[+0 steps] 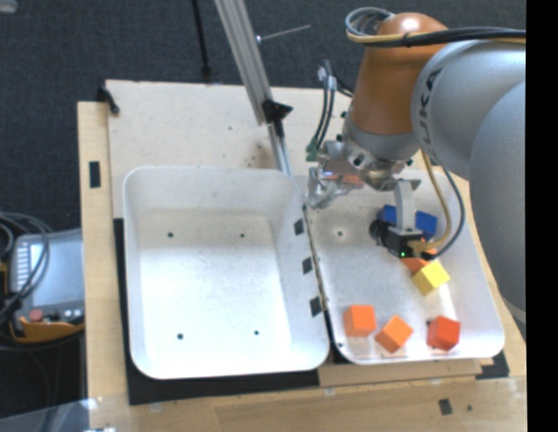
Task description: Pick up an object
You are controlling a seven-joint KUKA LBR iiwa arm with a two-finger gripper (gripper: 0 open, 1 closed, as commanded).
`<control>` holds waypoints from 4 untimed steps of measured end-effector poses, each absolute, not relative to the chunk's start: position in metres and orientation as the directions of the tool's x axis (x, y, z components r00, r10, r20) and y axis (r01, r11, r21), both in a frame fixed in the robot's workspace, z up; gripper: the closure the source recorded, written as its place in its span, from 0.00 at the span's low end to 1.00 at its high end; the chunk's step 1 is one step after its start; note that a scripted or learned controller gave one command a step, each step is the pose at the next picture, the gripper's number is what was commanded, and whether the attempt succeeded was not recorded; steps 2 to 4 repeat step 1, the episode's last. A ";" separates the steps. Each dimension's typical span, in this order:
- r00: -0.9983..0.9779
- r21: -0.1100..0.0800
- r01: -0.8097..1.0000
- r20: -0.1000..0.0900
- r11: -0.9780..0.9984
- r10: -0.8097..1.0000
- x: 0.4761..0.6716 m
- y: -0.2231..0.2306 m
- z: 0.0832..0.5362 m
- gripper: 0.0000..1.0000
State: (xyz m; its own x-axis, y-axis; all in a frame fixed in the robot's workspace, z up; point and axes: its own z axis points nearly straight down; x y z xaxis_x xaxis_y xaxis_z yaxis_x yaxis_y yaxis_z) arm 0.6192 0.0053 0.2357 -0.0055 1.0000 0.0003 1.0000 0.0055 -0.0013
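My gripper (pixel 322 187) hangs below the orange wrist band at the far left corner of the right bin (pixel 351 241), close to the wall between the two bins. I see nothing held in it. In the right bin lie a blue block (pixel 425 222) partly behind the arm's cabling, a yellow block (pixel 431 277), two orange cubes (pixel 359 319) (pixel 395 333) and a red-orange cube (pixel 444 333) along the near edge. All the blocks sit to the right of and nearer than the gripper.
The left bin (pixel 144 196) lies beside the right one. A slanted aluminium post (pixel 247 52) rises from the bench behind the bins. The grey arm covers the right bin's far right part. A control box (pixel 45 277) sits off the bench at left.
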 end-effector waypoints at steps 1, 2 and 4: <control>-0.007 -0.001 1.000 0.001 0.007 1.000 0.597 0.056 0.229 1.00; -0.007 -0.001 1.000 0.001 0.007 1.000 0.597 0.056 0.229 1.00; -0.007 -0.001 1.000 0.001 0.007 1.000 0.597 0.056 0.229 1.00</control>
